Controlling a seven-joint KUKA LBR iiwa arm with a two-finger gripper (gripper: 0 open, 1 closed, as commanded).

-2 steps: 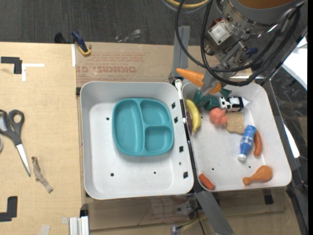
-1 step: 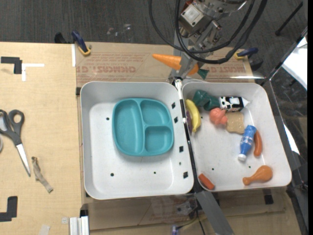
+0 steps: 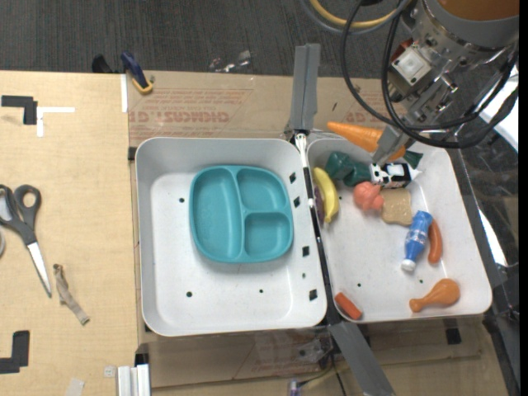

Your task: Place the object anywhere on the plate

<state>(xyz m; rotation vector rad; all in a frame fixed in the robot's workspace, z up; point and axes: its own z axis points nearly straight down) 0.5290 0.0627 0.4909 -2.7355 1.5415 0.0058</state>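
Hanging over the right bin [image 3: 462,299] at its far edge, the tool [image 3: 388,148] sits just above a black-and-white toy cow [image 3: 391,174], beside a carrot [image 3: 355,133]; whether its fingers are apart or together cannot be told. Inside the left bin [image 3: 157,304] the teal divided plate [image 3: 242,213] lies bare. A banana [image 3: 327,195], a blue bottle [image 3: 416,239] and a drumstick [image 3: 436,295] lie scattered in the right bin.

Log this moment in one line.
end effector: over right bin, by carrot | grasp: unclear | plate: left bin, nothing on it
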